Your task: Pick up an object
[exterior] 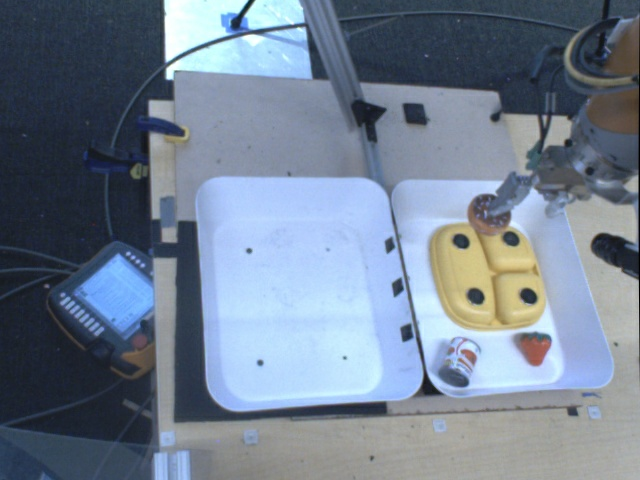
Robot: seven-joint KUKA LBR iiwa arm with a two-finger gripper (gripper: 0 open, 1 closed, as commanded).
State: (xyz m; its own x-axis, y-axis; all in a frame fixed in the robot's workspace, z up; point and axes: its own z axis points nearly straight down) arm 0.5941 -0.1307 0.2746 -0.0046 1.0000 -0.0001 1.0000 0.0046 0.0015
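Donut is being gripped at gripper fingertips, upper right bin, arm extending rightward.

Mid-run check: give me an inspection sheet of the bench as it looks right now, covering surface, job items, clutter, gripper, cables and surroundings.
Surface: board bench bearing left bin and right bin side by side.
Job's things: all in the right bin: yellow sectioned tray, small can on its side, strawberry, and a brown donut-like piece at the tray's top edge.
Clutter: clamps at the bench's left edge; small black block.
Gripper: gripper sits just above the donut-like piece; whether the jaws grip it cannot be told.
Cables: black cables loop across the floor to the left.
Surroundings: teach pendant on dark carpet; metal pole at the back.
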